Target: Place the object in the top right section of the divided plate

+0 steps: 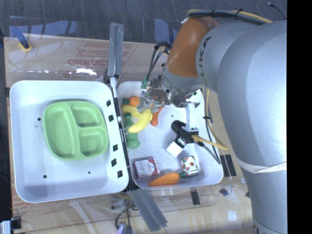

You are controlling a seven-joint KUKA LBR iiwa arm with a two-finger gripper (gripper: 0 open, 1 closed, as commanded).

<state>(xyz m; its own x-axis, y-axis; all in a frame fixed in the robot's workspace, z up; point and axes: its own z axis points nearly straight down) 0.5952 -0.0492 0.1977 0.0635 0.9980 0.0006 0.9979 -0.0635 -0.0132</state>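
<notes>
Several things lie crowded in the right bin (pixel 209 175), and that crowding is my main worry. My tool (pixel 148 103) sits low over the bin's upper left corner, right above a yellow banana (pixel 139 122) with an orange piece (pixel 133 101) and green pieces (pixel 132 141) packed against it. Whether the tool is spread or pinched together I cannot tell; the wrist and cabling cover its tips, and I see nothing clearly held between them. I judge the banana to be the likely target, but I can't be sure.

From here I'd expect three ways to fail. With neighbours touching the banana, the tool could close on two items at once, or nudge the pile and come up with nothing. A curved, smooth banana may also twist or slip out during the lift. The bin wall and the divider (pixel 118 130) between bins are just beside the pick spot, so a tilted load could catch there on the way across.

Further off, the green divided plate (pixel 53 126) rests in the left bin (pixel 24 179), well apart from the tool. Its top right section (pixel 87 115) is small, so a long item dropped off-centre could straddle a ridge or land in the section below.

Elsewhere in the right bin, a carrot (pixel 165 179), a small red box (pixel 145 167) and a patterned can (pixel 190 165) lie near the front edge, clear of the tool.
</notes>
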